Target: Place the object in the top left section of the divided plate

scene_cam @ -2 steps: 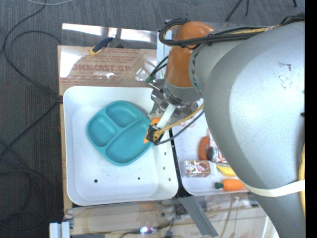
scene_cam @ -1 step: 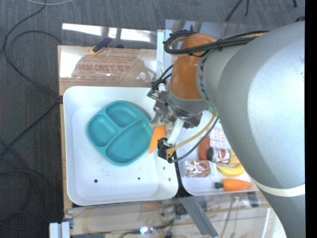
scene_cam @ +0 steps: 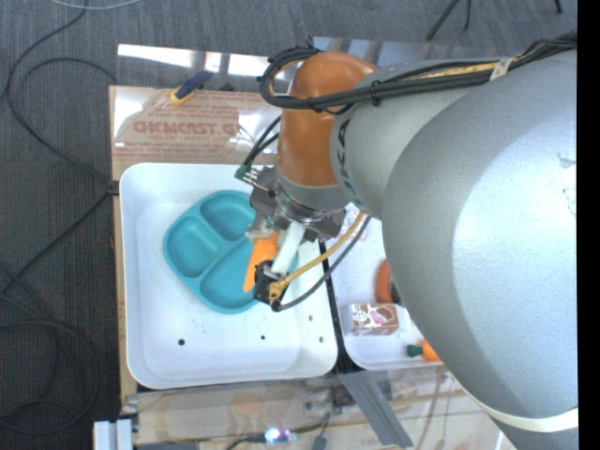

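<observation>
A teal divided plate (scene_cam: 195, 247) with three sections lies in the left white bin (scene_cam: 159, 345). My gripper (scene_cam: 265, 240) hangs over the plate's right edge, mostly hidden under the grey wrist and its orange band. An orange object (scene_cam: 260, 254) shows just below the gripper, at the plate's right rim between the upper and lower sections. I cannot tell whether the object is gripped or resting on the plate.
The right bin (scene_cam: 375, 352) holds an orange item (scene_cam: 382, 279), a small printed packet (scene_cam: 374, 319) and a small orange and green piece (scene_cam: 420, 350). The arm covers most of that bin. A cardboard sheet (scene_cam: 178, 129) lies behind the left bin.
</observation>
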{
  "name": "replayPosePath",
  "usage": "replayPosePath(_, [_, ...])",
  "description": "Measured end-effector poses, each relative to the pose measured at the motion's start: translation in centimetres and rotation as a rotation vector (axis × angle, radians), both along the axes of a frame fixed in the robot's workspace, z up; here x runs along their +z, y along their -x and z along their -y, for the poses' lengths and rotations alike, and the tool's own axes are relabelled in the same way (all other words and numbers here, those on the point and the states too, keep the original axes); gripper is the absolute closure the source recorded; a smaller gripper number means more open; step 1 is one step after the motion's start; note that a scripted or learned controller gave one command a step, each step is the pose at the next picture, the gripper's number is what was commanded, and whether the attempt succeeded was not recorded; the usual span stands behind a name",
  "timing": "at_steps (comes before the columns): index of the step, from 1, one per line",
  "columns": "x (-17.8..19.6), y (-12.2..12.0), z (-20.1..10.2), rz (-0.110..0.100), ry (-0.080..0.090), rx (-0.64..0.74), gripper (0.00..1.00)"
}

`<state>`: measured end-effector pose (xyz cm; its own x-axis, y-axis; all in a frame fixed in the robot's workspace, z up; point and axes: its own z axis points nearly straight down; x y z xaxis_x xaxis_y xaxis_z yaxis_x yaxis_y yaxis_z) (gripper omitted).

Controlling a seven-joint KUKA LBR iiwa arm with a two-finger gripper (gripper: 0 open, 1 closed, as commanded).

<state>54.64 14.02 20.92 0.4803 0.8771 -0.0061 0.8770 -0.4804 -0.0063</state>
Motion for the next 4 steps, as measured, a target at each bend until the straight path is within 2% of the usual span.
replayPosePath(1, [6.7, 2.4, -2.1, 0.002, 0.004, -0.025, 1.0])
replayPosePath(2, [4.6, 2.1, -9.1, 0.0, 0.005, -0.153, 1.0])
replayPosePath(3, [11.1, -0.4, -8.0, 0.005, 0.01, -0.71, 1.0])
replayPosePath(4, [16.9, -4.2, -9.4, 0.006, 0.009, -0.677, 1.0])
